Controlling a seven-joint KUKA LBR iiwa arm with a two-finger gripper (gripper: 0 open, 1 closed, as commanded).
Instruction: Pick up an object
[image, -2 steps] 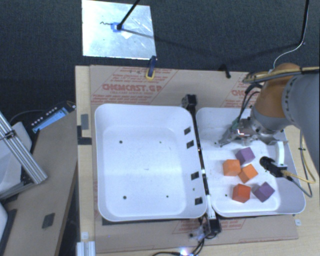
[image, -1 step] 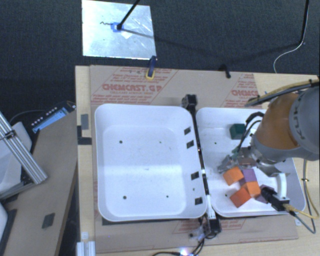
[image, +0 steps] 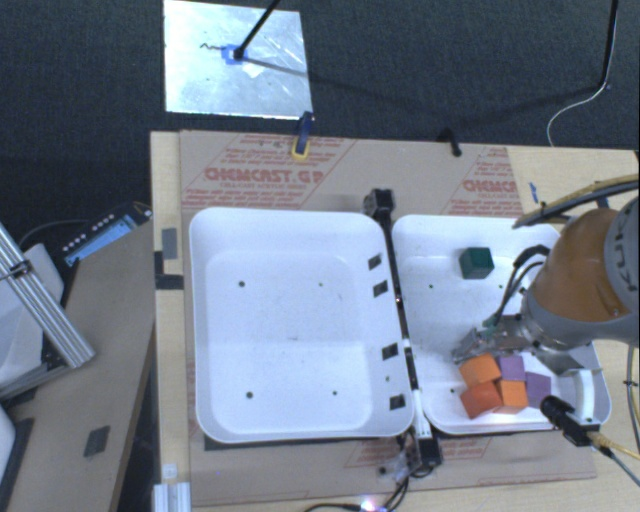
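Note:
In the right bin (image: 430, 250), a dark green cube (image: 476, 262) rests alone toward the back. Near the bin's front wall lies a tight cluster of blocks: an orange one (image: 481, 369), a red-orange one (image: 482, 399), another orange one (image: 514, 395), and two purple ones (image: 513, 366) (image: 538, 386). My gripper (image: 487, 343) hangs low over the back edge of this cluster, its metal fingers (image: 470, 348) just above the orange block. The arm's orange band (image: 590, 275) rises to the right and hides the bin's right side.
The left bin (image: 290, 320) sits beside the right one, with a black-clipped divider (image: 395, 310) between them. Both rest on a cardboard sheet (image: 330, 170). A shiny metal plate (image: 238, 58) lies beyond the bench. Cables trail at the front right.

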